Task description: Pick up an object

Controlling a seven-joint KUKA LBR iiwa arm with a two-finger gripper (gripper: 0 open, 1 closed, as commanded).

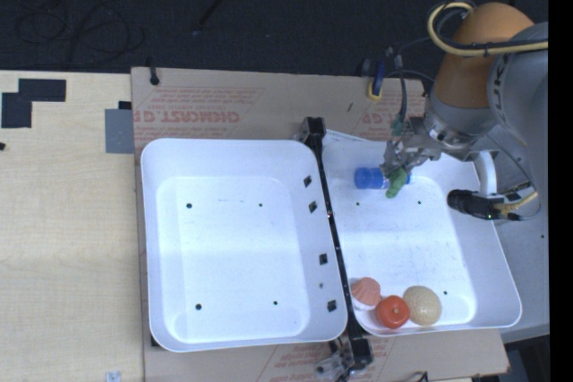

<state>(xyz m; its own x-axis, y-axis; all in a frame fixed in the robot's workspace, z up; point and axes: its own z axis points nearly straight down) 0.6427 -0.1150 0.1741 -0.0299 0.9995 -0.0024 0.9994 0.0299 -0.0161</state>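
The gripper (397, 164) sits low over the far edge of the right bin (488, 277), directly above a small cluster of two objects. The fingers reach down onto that cluster; whether they are apart or closed cannot be told from this angle.

The cluster consists of a blue cylindrical object (367, 179), lying on its side, and a green object (395, 185) touching its right end, just under the fingertips. Both lie on the bin floor near the far wall, closer to the divider (322, 219) than to the right wall.

Three further objects lie grouped in the near-left corner of the same bin: a pink shell-like piece (364, 291), a red tomato-like ball (392, 311) and a beige rounded object (423, 304), each touching its neighbour.

The middle floor of the right bin is open. The left bin (161, 192) offers an open floor from wall to wall.
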